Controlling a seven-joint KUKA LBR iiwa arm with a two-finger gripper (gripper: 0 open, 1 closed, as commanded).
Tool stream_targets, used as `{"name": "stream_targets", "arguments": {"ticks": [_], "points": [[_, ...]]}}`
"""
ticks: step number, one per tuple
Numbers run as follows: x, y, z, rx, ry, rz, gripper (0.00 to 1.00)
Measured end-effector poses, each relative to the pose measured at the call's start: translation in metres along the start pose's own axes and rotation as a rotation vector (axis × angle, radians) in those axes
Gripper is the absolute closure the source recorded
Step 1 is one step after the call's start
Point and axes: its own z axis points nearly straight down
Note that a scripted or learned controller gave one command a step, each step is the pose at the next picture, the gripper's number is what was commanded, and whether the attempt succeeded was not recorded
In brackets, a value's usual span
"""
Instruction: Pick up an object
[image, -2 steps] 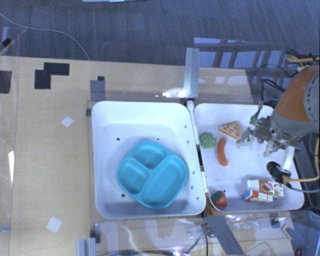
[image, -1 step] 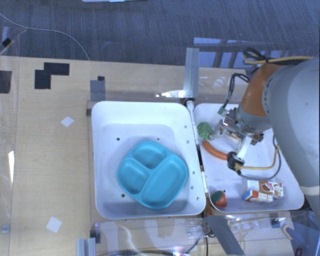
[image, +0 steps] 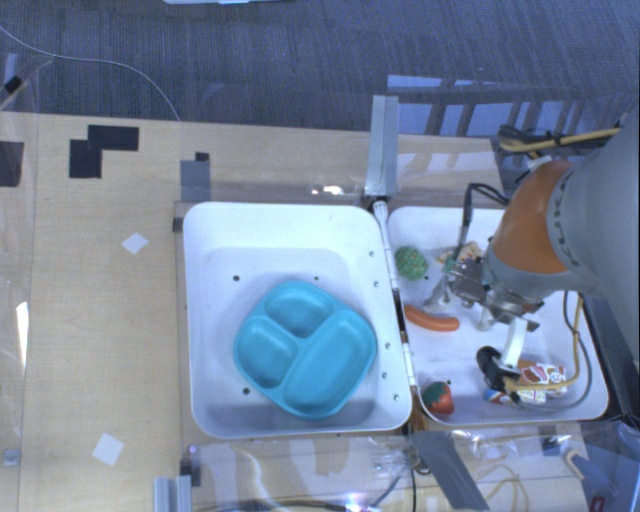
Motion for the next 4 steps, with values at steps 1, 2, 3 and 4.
{"name": "stream_targets", "arguments": {"ticks": [1, 2, 3, 4], "points": [[0.002, 0.008, 0.0, -0.001, -0.002, -0.433, 0.0], [0.0, -0.006, 0.0, -0.003, 0.001, -0.177, 0.0], [-0.003, -0.022, -0.001, -0.005, 0.0, -0.247, 0.0], [-0.046, -0.055, -0.055, 0.008, -0.002, -0.064, 0.0]]}}
